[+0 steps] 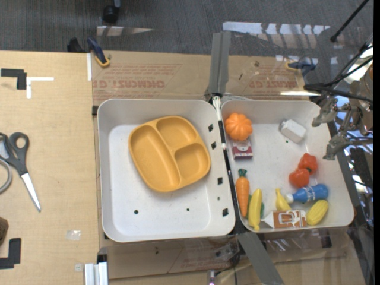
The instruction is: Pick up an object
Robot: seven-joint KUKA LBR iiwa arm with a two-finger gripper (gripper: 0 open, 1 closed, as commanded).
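Observation:
The right bin [268,162] holds several toy items. An orange pumpkin [238,125] sits at its back left, with a small red and white box [243,151] just in front of it. A white block [293,130] lies toward the back right. Two red peppers [304,170] rest near the right wall. Along the front lie a carrot [243,192], a yellow banana [255,208], a blue bottle [311,193], a yellow corn cob [317,212] and an orange carton [286,219].
The left bin [119,183] bears a yellow divided plate [170,152]. Metal brackets and cables [333,129] crowd the right bin's right rim. Scissors [21,166] lie on the wooden bench at far left. A blue clamp [98,51] sits behind the left bin.

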